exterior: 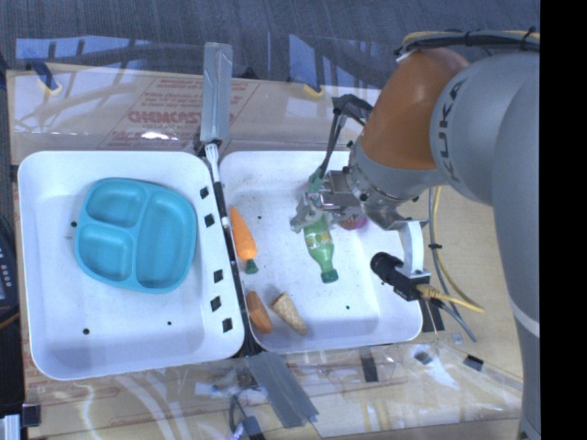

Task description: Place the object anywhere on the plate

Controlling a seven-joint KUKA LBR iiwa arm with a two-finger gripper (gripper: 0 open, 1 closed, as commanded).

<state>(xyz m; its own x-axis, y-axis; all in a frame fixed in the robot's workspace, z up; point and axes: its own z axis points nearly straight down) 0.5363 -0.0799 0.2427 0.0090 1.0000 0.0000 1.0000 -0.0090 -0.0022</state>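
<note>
Right now I see my tool (316,211) low in the right bin (275,177), near the middle toward its far wall, directly over the upper end of a green bottle (321,250). Whether it is clenched on the bottle or released, I cannot tell; the wrist covers that spot. The bottle lies tilted on the bin floor, its cap pointing toward the near edge. An orange carrot (243,236) lies along the bin's left wall, and near the front-left corner sit a small orange piece (260,313) and a tan cone-shaped piece (290,313), side by side. The blue divided plate (136,234) rests in the left bin (46,319), toward its far-left part.
</note>
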